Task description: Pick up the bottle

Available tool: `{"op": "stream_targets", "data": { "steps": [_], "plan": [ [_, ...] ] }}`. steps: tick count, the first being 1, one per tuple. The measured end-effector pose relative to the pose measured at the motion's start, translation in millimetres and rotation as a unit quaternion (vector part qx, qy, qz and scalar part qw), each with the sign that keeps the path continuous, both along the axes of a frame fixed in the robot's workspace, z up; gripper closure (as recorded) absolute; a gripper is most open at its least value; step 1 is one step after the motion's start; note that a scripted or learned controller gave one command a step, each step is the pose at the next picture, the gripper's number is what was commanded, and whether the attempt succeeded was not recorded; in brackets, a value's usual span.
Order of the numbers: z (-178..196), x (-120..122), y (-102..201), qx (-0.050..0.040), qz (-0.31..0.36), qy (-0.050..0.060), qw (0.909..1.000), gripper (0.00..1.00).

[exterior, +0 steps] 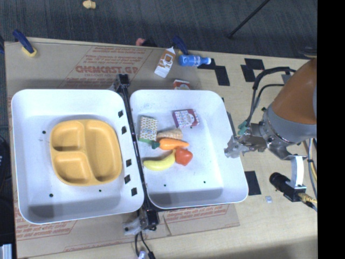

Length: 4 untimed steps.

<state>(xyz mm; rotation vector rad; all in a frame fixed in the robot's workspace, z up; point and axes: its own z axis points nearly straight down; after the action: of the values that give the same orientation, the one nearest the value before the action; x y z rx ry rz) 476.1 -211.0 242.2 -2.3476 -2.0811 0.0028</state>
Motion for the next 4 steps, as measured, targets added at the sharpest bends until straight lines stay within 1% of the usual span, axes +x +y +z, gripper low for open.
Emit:
{"op": "stream_targets", "data": {
  "steps": [1,2,3,4],
  "plan": [
    [-24.3,0.1,8.0,-0.0003,-0.023,0.0,0.9997,1.0],
    [-21.2,0.3,12.2,0.0002,0.0,0.0,1.0,1.0],
    [-34.0,0.4,38.2,0.0005,0.174,-0.001,0.9848,1.0],
    [0.9,0.1,7.2,-0.001,-0.061,-0.001,0.9982,1.0]
  ]
}}
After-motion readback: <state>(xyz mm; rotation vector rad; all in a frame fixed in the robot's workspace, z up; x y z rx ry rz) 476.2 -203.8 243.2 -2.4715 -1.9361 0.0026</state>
